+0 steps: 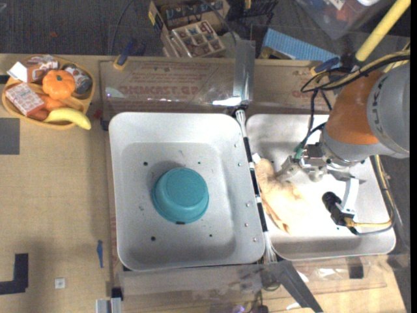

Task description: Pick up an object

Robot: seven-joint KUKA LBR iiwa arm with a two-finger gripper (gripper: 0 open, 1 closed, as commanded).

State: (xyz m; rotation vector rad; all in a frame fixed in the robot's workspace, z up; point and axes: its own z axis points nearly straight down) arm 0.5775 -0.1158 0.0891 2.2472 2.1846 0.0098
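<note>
Camera view shows the end effector (291,169) low in the right bin (371,243), at the upper edge of a tan cloth-like object (277,197) that lies crumpled along the bin's left wall; whether it is released or clenched I cannot tell, because the wrist and cabling hide its tip. The main risk, as I judge it, is a shallow pinch: the object looks soft and flat, so a grasp taken at one edge may catch only a fold that slides free on the lift, or nothing at all. Its closeness to the bin wall could also block one side of the grasp. It appears pale tan with darker brownish patches, limp and irregular, stretching toward the bin's near edge. A teal bowl (182,195) sits upside down in the middle of the left bin (130,132), well apart from the arm on the tabletop.
</note>
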